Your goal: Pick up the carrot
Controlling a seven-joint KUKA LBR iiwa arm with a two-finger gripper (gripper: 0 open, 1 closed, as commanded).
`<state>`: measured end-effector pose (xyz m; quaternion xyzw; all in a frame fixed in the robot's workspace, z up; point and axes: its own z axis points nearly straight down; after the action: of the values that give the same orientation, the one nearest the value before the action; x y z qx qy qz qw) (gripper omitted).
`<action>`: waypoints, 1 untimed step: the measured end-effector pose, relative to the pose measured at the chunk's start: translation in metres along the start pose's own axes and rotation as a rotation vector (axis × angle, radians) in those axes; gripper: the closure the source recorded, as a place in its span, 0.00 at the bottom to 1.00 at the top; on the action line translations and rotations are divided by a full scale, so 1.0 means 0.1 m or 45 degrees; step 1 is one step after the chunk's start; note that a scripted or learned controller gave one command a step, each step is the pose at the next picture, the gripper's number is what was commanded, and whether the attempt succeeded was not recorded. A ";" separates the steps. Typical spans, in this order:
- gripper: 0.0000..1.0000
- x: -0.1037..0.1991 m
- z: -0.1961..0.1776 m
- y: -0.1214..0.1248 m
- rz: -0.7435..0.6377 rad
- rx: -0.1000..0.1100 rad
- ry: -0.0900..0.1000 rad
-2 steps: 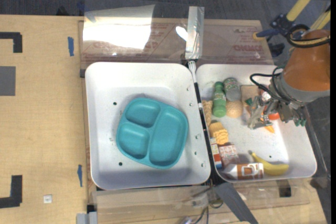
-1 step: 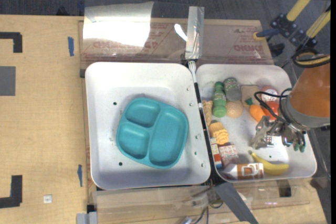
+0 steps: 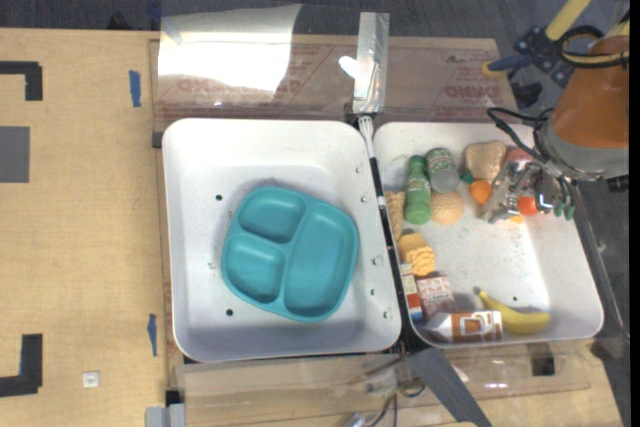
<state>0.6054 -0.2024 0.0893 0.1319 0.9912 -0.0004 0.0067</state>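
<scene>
My arm [image 3: 590, 105] came in from the right, cropped at the frame edge, and its wrist hid part of the right bin [image 3: 560, 275]. My claw [image 3: 505, 200] was a blur of metal; I could not tell how it stood. The carrot [image 3: 482, 192] showed as a small orange blob just left of the claw, touching or nearly so, beside a tan bread piece [image 3: 485, 160]. Too little showed to judge its long axis or heading. The teal divided plate [image 3: 290, 255] lay in the left bin [image 3: 190, 155].
</scene>
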 end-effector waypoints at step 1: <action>0.00 0.01 0.01 0.00 0.000 0.000 0.005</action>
<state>0.6043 -0.2021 0.0881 0.1318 0.9913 -0.0002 0.0049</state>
